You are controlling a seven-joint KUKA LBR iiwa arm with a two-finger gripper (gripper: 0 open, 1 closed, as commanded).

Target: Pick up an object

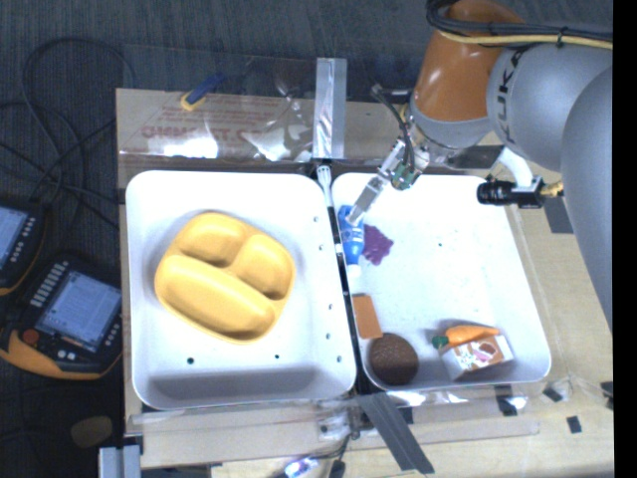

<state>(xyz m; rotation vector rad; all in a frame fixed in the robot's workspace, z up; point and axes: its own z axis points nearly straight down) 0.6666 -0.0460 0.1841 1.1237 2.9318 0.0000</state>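
The grey arm with its orange band (460, 53) reaches in from the upper right over the right bin (468, 237). Its slim gripper (358, 207) points down and left, ending at the bin's left wall. Right under its tip lies a small blue object (350, 241) against the divider, and whether the gripper touches it is unclear. A purple piece (377, 243) rests just right of the blue one. Near the front of this bin are an orange block (366, 315), a brown ball (393, 357) and a small carton with orange print (474, 350).
The left bin (149, 366) holds one large yellow lumpy object (225, 273). A metal divider post (329, 108) and crumpled clear plastic (249, 127) sit behind the bins. Handheld controllers (60, 317) and cables lie left of the bench.
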